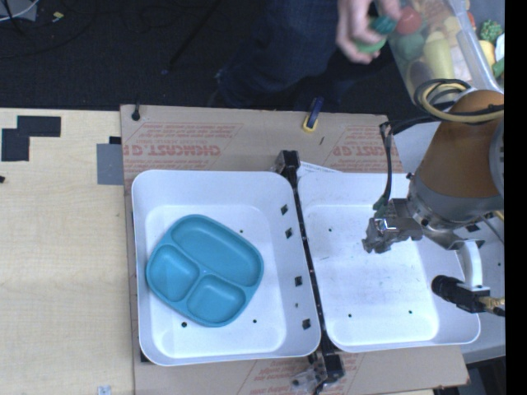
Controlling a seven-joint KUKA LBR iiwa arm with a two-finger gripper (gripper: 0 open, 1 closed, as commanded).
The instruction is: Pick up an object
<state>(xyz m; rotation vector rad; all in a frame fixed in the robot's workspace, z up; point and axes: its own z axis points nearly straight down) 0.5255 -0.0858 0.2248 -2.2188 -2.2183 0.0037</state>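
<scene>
A blue divided plate (206, 268) lies flat in the left bin (156, 192), toward its front left. My gripper (380, 239) hangs over the right bin (346, 336), near that bin's middle and well to the right of the plate. Nothing shows between its tips, and the wrist hides how they stand.
A person's hand (362, 23) at the top holds a clear bag of colourful toy items (432, 31) beyond the bins. A black divider (298, 253) runs between the two bins. Cardboard (214, 142) lies under the bins.
</scene>
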